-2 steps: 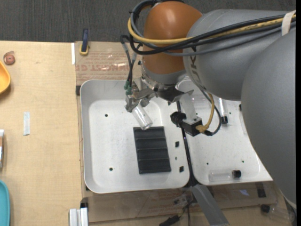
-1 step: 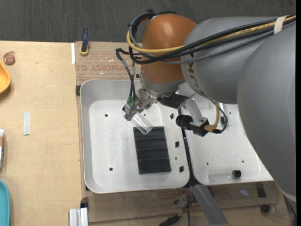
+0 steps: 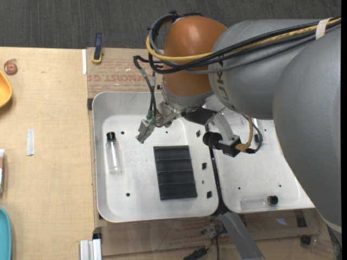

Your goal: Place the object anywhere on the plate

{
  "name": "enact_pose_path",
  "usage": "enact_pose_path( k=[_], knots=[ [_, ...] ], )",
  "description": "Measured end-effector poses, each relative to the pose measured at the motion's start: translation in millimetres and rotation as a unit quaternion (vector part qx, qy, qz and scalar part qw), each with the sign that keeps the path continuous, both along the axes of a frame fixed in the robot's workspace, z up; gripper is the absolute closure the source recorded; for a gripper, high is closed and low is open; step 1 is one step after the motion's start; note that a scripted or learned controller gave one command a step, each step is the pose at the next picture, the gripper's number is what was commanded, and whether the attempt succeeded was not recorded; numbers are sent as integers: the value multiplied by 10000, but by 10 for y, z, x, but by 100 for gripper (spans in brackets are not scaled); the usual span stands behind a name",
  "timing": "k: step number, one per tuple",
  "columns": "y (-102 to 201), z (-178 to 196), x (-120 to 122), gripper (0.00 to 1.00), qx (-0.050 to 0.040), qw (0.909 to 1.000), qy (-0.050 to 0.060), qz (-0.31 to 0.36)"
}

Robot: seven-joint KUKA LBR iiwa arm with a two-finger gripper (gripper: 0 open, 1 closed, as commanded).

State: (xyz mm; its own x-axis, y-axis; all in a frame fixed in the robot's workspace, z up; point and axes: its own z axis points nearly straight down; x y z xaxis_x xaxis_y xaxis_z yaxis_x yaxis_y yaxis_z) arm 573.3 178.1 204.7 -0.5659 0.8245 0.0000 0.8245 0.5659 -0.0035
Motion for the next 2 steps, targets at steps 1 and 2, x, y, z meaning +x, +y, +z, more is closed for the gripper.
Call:
enact_pose_path(
  k=[1, 2],
  knots=[
    [253, -889, -869, 0, -8, 9938, 7, -1110],
    [23, -655, -389, 0, 12, 9701, -10, 2429]
  ],
)
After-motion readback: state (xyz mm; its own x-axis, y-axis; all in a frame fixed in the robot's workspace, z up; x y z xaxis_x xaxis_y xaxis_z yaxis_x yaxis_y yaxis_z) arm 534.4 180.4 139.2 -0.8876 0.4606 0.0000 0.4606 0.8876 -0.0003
